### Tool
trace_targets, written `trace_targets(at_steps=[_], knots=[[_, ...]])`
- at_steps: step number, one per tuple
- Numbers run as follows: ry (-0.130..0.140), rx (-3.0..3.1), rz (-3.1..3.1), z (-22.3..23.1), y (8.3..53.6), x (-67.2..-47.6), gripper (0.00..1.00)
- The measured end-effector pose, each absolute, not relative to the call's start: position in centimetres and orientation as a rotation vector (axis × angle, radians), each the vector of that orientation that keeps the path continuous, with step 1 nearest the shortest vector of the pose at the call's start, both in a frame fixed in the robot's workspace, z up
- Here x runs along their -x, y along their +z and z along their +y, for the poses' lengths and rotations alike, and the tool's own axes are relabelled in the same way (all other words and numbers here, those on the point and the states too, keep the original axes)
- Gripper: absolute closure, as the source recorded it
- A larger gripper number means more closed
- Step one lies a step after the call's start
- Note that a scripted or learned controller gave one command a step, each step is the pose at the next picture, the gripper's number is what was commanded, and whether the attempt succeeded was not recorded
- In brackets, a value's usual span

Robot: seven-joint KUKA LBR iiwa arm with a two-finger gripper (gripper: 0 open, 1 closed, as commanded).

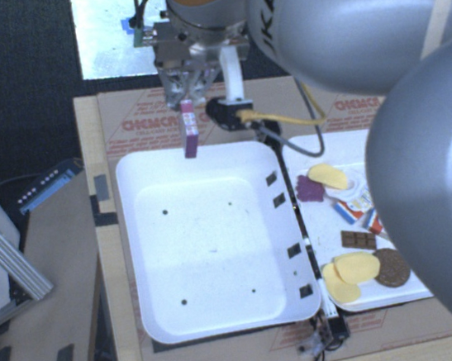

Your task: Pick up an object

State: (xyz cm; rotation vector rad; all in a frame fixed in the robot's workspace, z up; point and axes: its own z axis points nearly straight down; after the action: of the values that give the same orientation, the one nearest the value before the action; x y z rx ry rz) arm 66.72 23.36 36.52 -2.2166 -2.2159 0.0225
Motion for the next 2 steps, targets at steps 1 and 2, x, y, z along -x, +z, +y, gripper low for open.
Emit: trace_targets(at_steps=[1, 2], knots=[[-0.027, 2.219, -2.233, 23.5, 51.5, -61.9, 1.0], [0.022, 2.214, -2.218, 23.4, 36.2, -58.3, 1.0]])
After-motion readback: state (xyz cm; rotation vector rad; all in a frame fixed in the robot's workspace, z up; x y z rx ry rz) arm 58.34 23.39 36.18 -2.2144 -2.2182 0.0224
